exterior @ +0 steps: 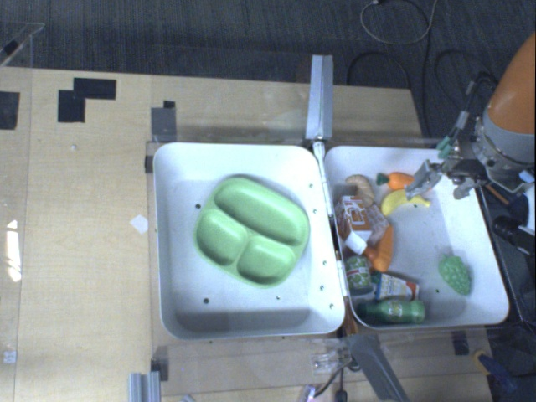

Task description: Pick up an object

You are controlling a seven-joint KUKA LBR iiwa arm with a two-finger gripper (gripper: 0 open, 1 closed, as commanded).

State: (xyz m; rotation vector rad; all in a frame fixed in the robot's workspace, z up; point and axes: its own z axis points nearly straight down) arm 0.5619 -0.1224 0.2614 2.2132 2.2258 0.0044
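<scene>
Gripper [424,181] just above banana [400,202]

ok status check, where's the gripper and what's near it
Gripper low over right bin, at yellow item. Nothing seen gripped. Green bottle and clutter along left wall.

From my feed I see the pale wooden surface [84,224] carrying two white bins — the left bin [180,308] and the right bin [490,296] — touching along a metal divider rail [320,99]. Black tape marks [84,99] sit on the surface's far left corner. Beyond it lies dark carpet [209,15], with black cables [402,23] looping near the far right.
</scene>
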